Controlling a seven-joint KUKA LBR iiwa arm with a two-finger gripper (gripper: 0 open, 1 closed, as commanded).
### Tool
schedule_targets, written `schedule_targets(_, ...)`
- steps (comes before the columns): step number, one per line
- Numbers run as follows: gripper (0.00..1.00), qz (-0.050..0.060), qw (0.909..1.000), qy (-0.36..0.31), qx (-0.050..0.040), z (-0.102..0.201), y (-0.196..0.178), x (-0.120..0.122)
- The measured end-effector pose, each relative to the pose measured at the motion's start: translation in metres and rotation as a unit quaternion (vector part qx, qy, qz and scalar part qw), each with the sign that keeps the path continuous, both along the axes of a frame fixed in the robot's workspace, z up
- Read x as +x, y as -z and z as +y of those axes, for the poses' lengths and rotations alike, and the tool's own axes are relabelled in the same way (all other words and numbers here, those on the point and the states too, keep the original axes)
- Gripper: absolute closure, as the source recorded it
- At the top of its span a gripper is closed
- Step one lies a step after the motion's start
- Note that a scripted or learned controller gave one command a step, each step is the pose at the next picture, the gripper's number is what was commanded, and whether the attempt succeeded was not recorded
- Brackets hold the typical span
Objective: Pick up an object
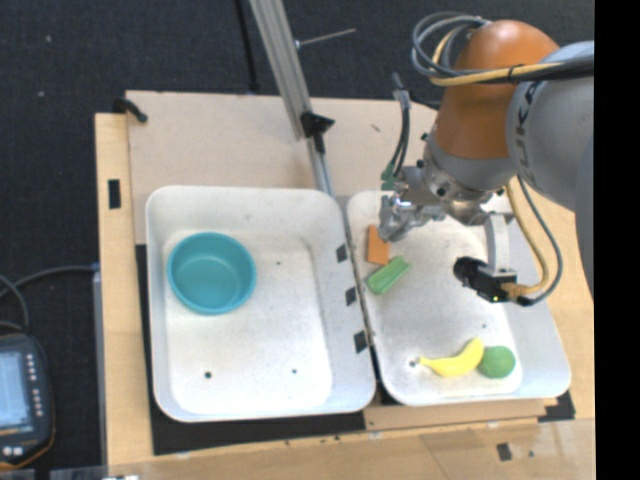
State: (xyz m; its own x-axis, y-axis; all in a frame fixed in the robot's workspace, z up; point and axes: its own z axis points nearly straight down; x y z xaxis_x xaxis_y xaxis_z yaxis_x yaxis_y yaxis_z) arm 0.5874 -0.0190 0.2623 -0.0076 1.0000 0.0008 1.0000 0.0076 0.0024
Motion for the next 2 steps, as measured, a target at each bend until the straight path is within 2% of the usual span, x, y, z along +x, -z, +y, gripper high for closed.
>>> schedule_targets(1, 1.0, 0.0, 1.0, 0.0, -0.0001, 0.045, -0.003, 0.003)
schedule_targets(2, 1.0, 0.0, 1.0, 0.0, -0.0001, 0.103, -0.001, 0.012)
